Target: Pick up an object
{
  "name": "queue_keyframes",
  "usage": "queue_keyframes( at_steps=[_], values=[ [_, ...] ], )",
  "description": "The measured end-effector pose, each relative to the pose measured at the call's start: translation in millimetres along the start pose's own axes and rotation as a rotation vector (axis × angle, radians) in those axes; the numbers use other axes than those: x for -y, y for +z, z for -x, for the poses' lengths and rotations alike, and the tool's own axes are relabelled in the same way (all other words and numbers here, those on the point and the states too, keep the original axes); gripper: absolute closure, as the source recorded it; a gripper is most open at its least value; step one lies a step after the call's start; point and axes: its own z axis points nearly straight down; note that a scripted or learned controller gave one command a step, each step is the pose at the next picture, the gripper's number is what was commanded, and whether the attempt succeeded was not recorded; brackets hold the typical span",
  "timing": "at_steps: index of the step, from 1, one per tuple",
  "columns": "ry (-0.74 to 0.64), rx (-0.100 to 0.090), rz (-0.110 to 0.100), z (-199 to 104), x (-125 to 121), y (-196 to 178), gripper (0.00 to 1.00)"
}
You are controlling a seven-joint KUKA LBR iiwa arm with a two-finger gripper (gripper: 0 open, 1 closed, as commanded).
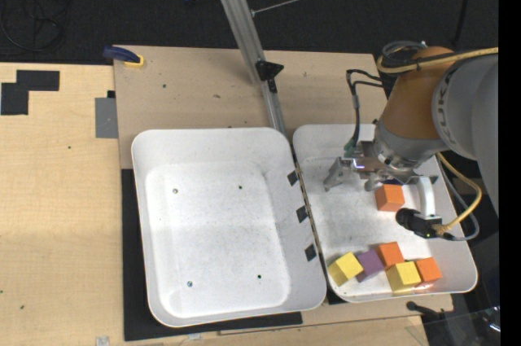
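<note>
My gripper (360, 173) hangs over the middle of the right bin (326, 142), below the orange wrist band. An orange cube (389, 196) sits right against its lower right side; whether it is held or just lies on the bin floor is not clear. Along the bin's front edge is a cluster of blocks: a yellow cube (346, 266), a purple cube (370, 261), an orange cube (391, 253), another yellow cube (403, 276) and another orange cube (428, 269). The cluster lies well clear of the gripper, toward the front.
The left bin (146, 149) stands beside the right one, with black clips (303, 213) along the shared edge. A slanted aluminium bar (240, 19) rises behind the bins. A blue and yellow clamp (124, 55) sits at the bench's back left corner.
</note>
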Motion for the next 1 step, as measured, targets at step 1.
queue_keyframes(
  at_steps=[1],
  values=[
    [0.003, 0.002, 0.009, -1.0, -1.0, 28.6, 0.0]
  ],
)
